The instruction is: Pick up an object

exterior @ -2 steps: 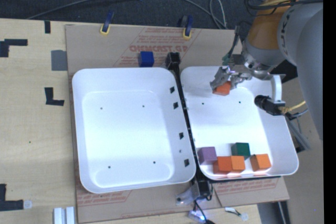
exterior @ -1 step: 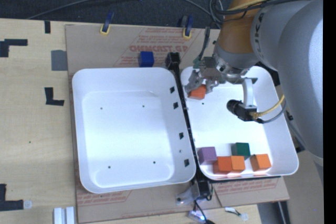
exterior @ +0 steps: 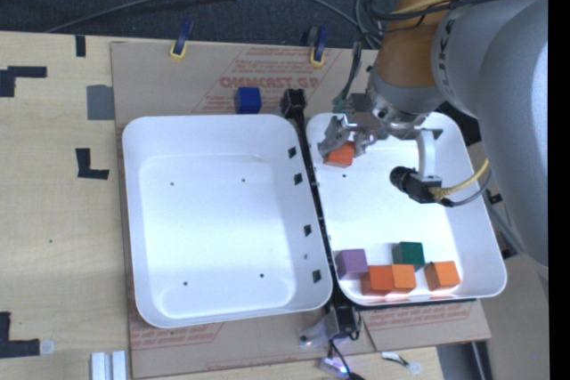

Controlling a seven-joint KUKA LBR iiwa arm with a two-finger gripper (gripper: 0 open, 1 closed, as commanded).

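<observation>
The worktop (exterior: pixel 53 191) is light wood with a sheet of cardboard (exterior: pixel 258 80) on it, and the two white bins sit side by side on that cardboard. The left bin (exterior: pixel 142 138) takes up the middle of the cardboard, the right bin (exterior: pixel 472 218) sits at its right edge, and black clips run along the seam where they touch.

The grey arm (exterior: pixel 499 58) comes in over the right bin's far right corner, with the orange band (exterior: pixel 414 40) above the wrist. The jaws (exterior: pixel 343 142) hang over the far left corner of the right bin, and there's an orange block (exterior: pixel 339 157) clamped between them, so they're gripping that one.

Along the near edge of the right bin there's a little cluster of blocks: a purple one (exterior: pixel 351 262) nearest the seam, then an orange pair (exterior: pixel 389 278) touching it, a green one (exterior: pixel 409 253) just behind those, and another orange-brown one (exterior: pixel 443 274) toward the near right corner.

A small blue block (exterior: pixel 248 99) sits on the cardboard just past the far edge of the left bin.
</observation>
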